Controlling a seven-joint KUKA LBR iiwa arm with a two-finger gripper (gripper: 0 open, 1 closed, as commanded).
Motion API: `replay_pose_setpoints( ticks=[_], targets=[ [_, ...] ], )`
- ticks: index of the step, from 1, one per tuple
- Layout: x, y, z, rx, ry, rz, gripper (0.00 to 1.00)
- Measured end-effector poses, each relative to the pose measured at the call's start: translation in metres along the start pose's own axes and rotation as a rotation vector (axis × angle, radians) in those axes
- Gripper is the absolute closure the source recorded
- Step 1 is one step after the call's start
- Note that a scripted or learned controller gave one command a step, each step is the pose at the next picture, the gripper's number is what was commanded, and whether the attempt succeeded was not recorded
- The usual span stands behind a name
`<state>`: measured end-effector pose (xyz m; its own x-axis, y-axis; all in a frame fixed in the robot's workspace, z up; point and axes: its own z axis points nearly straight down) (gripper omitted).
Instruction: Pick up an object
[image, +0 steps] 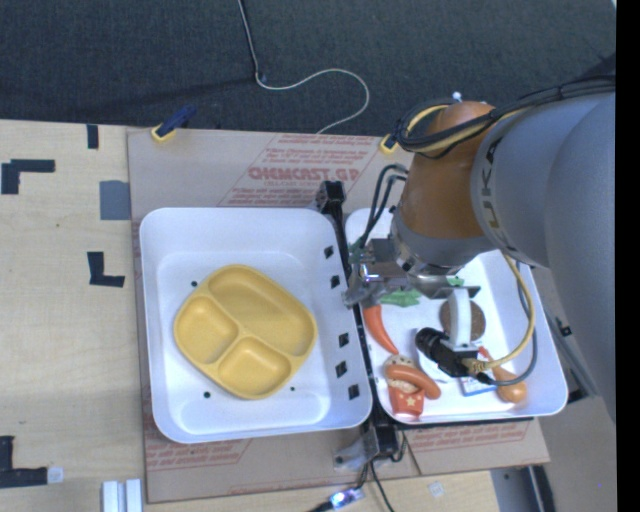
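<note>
Jaws hidden under wrist, state not discernible. Gripper (392, 290) low over right bin (540, 400), near its left wall, just above carrot (379, 326). Hot dog (412, 378) nearer front, divided plate (245, 330) in left bin (160, 300). Best to straddle carrot across its width, clear of wall, then close.

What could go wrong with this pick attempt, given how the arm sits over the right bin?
The toys lie crowded: the carrot, the hot dog and the strawberry sit close together, so a grasp may nudge or catch a neighbour. The arm works close to the clipped wall where the right bin meets the left one, so it might bump that wall. Its yellow cable hangs low over the toys and could snag.
</note>
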<state>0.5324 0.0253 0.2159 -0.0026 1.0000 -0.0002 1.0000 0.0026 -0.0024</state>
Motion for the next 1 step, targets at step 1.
replay_pose_setpoints(
  ticks=[1],
  targets=[
    [-0.0057, -0.0102, -0.0171, 0.0, 0.0, 0.002, 1.0]
  ],
)
